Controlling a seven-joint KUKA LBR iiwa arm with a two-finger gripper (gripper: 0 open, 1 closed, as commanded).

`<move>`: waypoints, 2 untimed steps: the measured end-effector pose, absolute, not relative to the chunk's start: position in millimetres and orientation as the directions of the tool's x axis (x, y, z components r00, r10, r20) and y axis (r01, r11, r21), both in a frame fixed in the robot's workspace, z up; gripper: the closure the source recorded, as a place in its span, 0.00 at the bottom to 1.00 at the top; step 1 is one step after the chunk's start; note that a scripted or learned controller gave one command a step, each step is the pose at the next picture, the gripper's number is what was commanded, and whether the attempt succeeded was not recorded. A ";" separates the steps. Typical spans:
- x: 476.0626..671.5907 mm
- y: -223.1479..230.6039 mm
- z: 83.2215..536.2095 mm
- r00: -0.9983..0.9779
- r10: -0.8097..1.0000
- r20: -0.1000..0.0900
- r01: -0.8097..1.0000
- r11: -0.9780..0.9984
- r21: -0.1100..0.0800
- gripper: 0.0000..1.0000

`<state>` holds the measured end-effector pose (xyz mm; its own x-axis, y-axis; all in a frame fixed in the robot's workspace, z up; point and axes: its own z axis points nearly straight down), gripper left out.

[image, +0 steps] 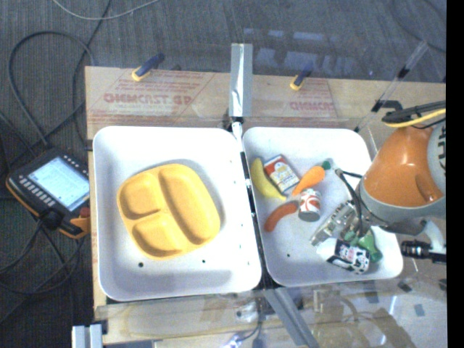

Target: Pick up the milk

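The milk (353, 257) is a small carton with a black-and-white cow-patch pattern, lying on its side in the near right corner of the right bin (279, 267). A green thing (367, 241) lies just behind it, touching or nearly so; what it is cannot be told. The gripper (335, 223) hangs just up and left of the carton, its metal fingers (326, 232) slightly apart with nothing between them, and the grey and orange arm (406, 172) covers the bin's right side. Farther left in the same bin lie a carrot (310, 179), a small red-and-white can (309, 204), an orange sausage-like piece (279, 215), a banana (264, 180) and a red box (282, 172). The left bin (109, 267) holds a yellow divided tray (169, 209). The carton's long axis runs roughly left to right, tilted slightly downward to the right; which end is its top cannot be made out.
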<state>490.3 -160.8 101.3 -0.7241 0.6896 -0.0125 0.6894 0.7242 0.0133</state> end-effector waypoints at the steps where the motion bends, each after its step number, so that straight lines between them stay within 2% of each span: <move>1: 495.1 -153.7 240.4 -0.760 0.650 -0.003 0.650 0.760 0.003 1.00; 2: 517.5 -224.0 364.7 -0.858 0.514 -0.005 0.514 0.858 0.000 1.00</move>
